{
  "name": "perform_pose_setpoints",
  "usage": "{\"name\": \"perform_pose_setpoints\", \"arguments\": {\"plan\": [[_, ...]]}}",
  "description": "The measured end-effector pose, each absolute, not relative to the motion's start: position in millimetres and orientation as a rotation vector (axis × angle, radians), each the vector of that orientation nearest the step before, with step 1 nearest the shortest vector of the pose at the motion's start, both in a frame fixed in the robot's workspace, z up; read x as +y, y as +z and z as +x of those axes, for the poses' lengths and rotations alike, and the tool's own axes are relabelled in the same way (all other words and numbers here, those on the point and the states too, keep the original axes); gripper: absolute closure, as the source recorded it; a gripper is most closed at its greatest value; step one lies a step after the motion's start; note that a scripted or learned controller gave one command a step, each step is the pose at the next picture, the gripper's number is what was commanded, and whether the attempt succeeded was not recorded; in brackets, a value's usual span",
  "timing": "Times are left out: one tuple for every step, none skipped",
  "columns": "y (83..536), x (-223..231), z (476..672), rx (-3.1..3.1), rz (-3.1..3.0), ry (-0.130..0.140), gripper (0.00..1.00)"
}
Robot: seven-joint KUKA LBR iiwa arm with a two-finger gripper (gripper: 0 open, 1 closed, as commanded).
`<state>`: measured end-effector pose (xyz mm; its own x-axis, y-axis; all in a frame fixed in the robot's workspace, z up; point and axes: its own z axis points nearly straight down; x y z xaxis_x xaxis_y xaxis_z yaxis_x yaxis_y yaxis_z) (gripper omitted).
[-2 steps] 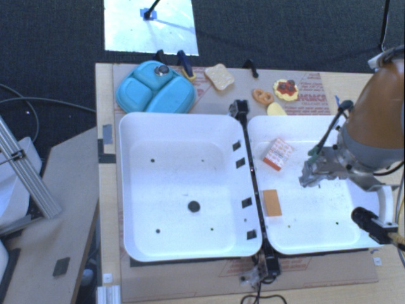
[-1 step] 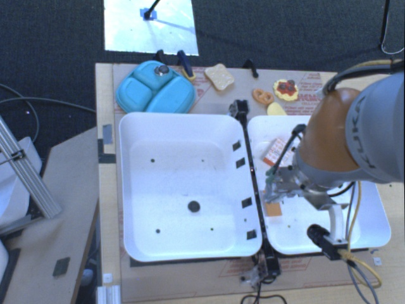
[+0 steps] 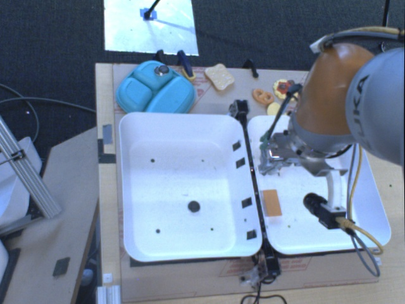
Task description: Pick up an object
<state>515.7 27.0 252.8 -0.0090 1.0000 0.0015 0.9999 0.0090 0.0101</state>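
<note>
An orange flat rectangular piece (image 3: 271,202) lies on the floor of the right bin (image 3: 297,239), close to the divider between the bins. My gripper (image 3: 271,161) hangs over the right bin's left part, a little behind the orange piece and apart from it. The grey arm with its orange band (image 3: 329,94) covers much of the right bin's back. A small dark round object (image 3: 193,206) sits near the middle of the left bin (image 3: 145,170).
Behind the bins lie a blue lidded container (image 3: 155,88), a toast-like piece (image 3: 219,76), a pretzel shape (image 3: 262,96) and a few small toys (image 3: 285,87). A black fitting with cables (image 3: 321,210) hangs over the right bin's near right part.
</note>
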Motion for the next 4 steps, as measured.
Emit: {"name": "perform_pose_setpoints", "arguments": {"plan": [[277,-11,486.3,2.217,2.221,0.004,1.00],[258,-39,486.6,2.219,2.222,0.001,1.00],[161,-86,485.2,2.219,2.228,-0.007,1.00],[113,-92,496.8,2.222,2.222,-0.002,1.00]]}}
